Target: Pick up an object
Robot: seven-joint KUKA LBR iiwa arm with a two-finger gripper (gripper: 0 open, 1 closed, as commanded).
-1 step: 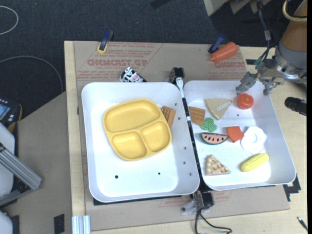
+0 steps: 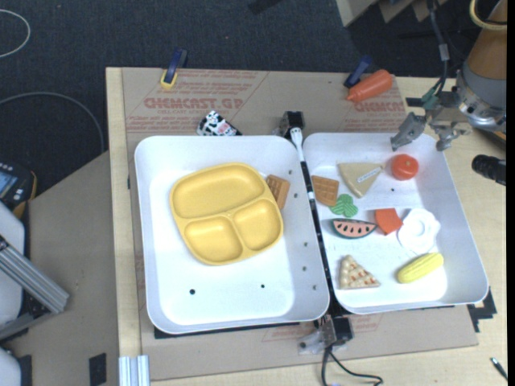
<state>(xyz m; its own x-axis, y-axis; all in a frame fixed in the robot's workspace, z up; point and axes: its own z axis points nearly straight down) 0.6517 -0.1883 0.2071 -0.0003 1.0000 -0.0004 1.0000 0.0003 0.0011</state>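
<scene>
The surface carries two white bins side by side. The left bin holds a big yellow divided plate, with a waffle piece leaning at its right rim. The right bin is scattered with toy food: a cheese wedge, watermelon slice, pizza slice, fried egg, corn cob, a second waffle piece, orange block, green broccoli bit and tomato. The claw hangs over that bin's far edge, fingers spread wide with nothing between them, just above the tomato.
</scene>
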